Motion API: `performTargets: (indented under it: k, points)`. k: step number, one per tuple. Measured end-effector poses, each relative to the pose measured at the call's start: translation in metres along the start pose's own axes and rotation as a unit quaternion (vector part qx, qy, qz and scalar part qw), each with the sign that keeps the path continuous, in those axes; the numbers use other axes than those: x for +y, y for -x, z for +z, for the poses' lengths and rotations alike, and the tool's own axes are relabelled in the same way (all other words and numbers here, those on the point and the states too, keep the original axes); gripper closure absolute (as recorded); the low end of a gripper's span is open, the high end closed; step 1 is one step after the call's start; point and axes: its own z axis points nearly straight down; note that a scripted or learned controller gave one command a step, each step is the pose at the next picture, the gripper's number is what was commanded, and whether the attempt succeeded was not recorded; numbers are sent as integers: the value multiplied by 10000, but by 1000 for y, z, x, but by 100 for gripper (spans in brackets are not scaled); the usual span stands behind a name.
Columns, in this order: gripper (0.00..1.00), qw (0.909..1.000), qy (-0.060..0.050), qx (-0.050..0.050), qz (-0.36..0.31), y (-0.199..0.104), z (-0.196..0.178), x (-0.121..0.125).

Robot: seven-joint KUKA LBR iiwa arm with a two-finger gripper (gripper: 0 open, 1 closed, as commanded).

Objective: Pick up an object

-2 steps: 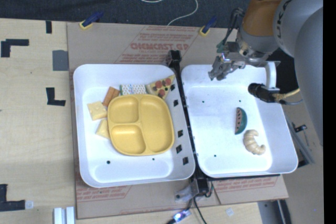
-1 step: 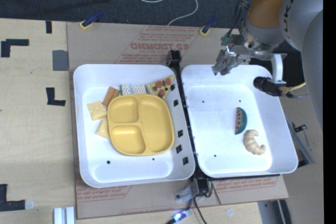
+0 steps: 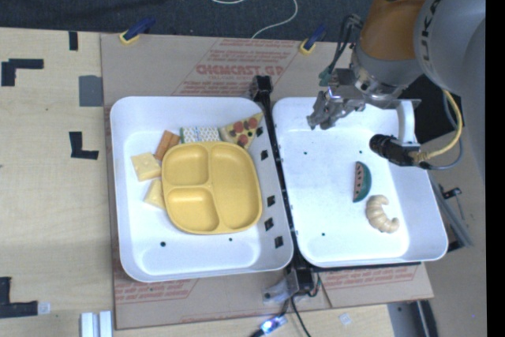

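gripper [image 3: 322,119]: above right bin [image 3: 331,245] far edge, finger state can't tell
watermelon slice [image 3: 360,181], croissant [image 3: 383,214]: lie in that bin, unpicked
progress: nothing lifted yet

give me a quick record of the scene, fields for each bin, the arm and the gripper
left bin: yellow divided plate, pizza slice and other toy food pieces along its upper and left sides
right bin: watermelon slice, croissant just below it
arm: reaching in from the right
gripper: above the right bin's upper left area, nothing seen between its fingers
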Motion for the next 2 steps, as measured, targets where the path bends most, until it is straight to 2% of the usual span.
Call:
performTargets:
  k: [2]
  points:
    - [100,10000,-6,-6,7,-51,20,-76]
